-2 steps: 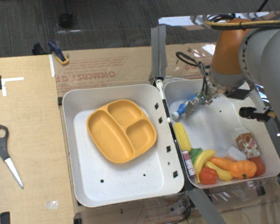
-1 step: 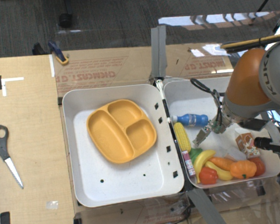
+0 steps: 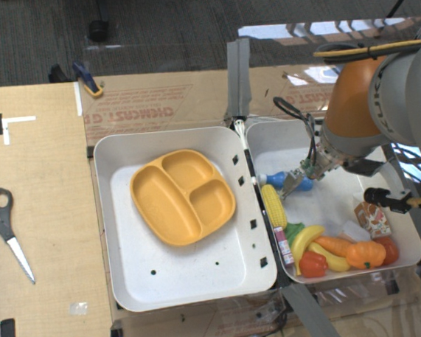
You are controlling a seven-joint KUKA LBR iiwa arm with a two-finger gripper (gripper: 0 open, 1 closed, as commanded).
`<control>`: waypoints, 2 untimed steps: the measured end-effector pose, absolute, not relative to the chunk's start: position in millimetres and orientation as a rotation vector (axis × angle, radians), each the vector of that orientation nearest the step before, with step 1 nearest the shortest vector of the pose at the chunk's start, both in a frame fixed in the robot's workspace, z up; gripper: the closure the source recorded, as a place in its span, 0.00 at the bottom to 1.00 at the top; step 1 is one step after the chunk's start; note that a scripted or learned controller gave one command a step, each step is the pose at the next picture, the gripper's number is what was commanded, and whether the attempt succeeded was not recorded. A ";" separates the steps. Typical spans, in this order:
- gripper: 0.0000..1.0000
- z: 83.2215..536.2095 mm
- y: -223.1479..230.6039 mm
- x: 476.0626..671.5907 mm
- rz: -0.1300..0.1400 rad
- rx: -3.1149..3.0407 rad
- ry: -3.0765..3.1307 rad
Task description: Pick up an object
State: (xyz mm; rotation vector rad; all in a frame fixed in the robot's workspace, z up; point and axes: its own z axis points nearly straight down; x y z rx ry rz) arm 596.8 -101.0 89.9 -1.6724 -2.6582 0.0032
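Note:
My gripper (image 3: 295, 182) is down in the right bin (image 3: 346, 195), at its left middle, on or just over a small blue object (image 3: 276, 178) that lies on the bin floor. The blue object shows on both sides of the gripper tip. A yellow corn cob (image 3: 273, 204) lies just below and left of it, along the bin's left wall. The grey arm with its orange band (image 3: 353, 106) slants in from the upper right.
At the right bin's front lie a banana (image 3: 306, 238), a green piece (image 3: 294, 230), a red fruit (image 3: 313, 264), a carrot (image 3: 335, 245), an orange pepper (image 3: 365, 254) and a small carton (image 3: 375, 220). The left bin (image 3: 120, 232) holds a yellow divided plate (image 3: 183, 196). Scissors (image 3: 5, 228) lie on the bench at left.

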 end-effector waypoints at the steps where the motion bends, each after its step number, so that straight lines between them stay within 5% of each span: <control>1: 1.00 96.6 -101.4 596.6 0.008 -1.667 -2.659; 2: 1.00 189.6 -45.2 659.1 0.005 -1.856 -2.534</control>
